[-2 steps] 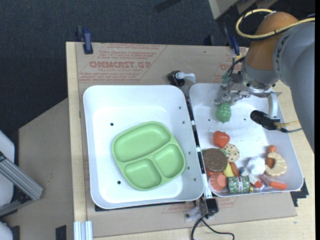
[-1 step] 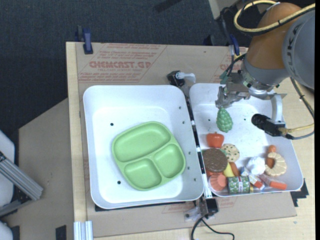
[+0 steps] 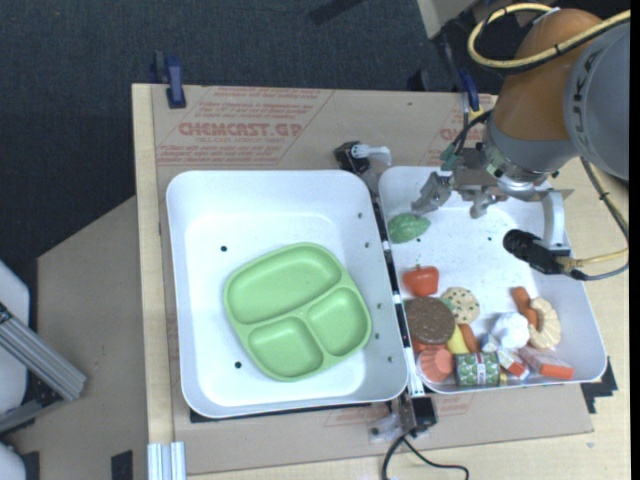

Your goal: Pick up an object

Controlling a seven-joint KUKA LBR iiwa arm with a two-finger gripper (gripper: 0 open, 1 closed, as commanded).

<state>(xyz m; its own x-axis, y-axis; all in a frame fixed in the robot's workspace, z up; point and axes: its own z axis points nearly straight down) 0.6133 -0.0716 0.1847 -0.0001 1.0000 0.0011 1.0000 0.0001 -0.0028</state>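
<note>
My gripper point(image 3: 458, 198) hangs over the far end of the right bin point(image 3: 590, 313), open, with only bare bin floor showing between its two grey fingers point(image 3: 433, 192). A green leafy toy point(image 3: 408, 227) lies just in front of and left of the fingers, apart from them. Further toward the front lie a red tomato point(image 3: 422, 280), a speckled cookie point(image 3: 460, 301) and a brown round patty point(image 3: 430, 320). Several small toy foods point(image 3: 500, 353) are piled in the near right corner.
The left bin point(image 3: 190, 228) holds a green divided plate point(image 3: 295, 308). A black cylinder with a yellow cable point(image 3: 535, 251) juts out below the wrist over the right bin. A small black and white fitting point(image 3: 360, 155) sits behind the bins on the wooden board point(image 3: 240, 128).
</note>
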